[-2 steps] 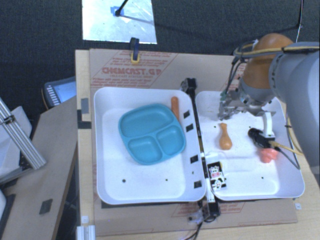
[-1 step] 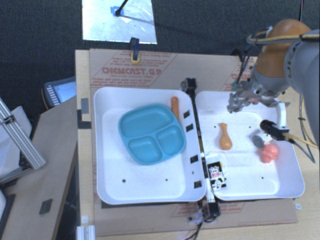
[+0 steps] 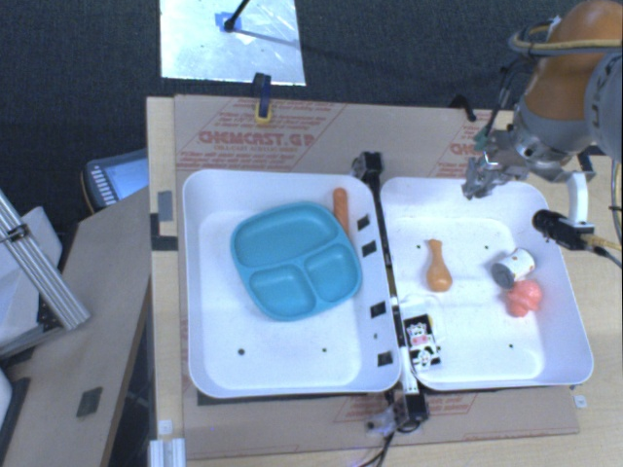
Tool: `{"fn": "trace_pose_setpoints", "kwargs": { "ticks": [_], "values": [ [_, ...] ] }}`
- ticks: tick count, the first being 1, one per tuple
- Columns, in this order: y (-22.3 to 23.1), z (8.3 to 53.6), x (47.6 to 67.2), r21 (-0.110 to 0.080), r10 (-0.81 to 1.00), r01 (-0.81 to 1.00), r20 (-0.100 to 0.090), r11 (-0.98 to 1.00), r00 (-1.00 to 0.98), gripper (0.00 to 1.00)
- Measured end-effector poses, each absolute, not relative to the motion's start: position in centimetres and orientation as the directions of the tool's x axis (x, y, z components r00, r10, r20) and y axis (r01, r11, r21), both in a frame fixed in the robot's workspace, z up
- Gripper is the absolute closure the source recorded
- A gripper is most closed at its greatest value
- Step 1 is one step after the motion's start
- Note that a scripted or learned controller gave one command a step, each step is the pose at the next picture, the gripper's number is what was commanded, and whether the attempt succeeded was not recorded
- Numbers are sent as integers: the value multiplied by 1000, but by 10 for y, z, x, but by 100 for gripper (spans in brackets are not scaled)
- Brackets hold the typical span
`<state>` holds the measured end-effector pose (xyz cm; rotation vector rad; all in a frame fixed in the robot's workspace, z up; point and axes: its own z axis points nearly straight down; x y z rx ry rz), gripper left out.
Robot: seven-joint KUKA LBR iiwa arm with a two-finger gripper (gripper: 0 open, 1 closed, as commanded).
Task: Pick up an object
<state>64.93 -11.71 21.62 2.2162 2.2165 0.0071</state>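
Observation:
My gripper (image 3: 479, 183) hangs over the back edge of the right bin (image 3: 487, 368), with nothing seen in it. In that bin lie an orange gourd-shaped toy (image 3: 437, 266) near the middle, a white and grey cylinder (image 3: 513, 266) to the right, and a pink lump (image 3: 523, 298) just in front of the cylinder. A small black and white box (image 3: 421, 341) rests at the bin's front left. The gripper is well behind all of these.
The left bin (image 3: 209, 358) holds a blue divided plate (image 3: 294, 259) and a thin orange stick (image 3: 340, 207) by its back right wall. A black-clipped divider (image 3: 378, 251) runs between the bins. Cardboard (image 3: 292, 134) lies under both.

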Motion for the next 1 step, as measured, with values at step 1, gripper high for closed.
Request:
{"fn": "trace_pose_setpoints", "kwargs": {
  "ticks": [1],
  "values": [
    [-118,282,650,10,1000,1000,-2,5,-5,100]
  ]
}}
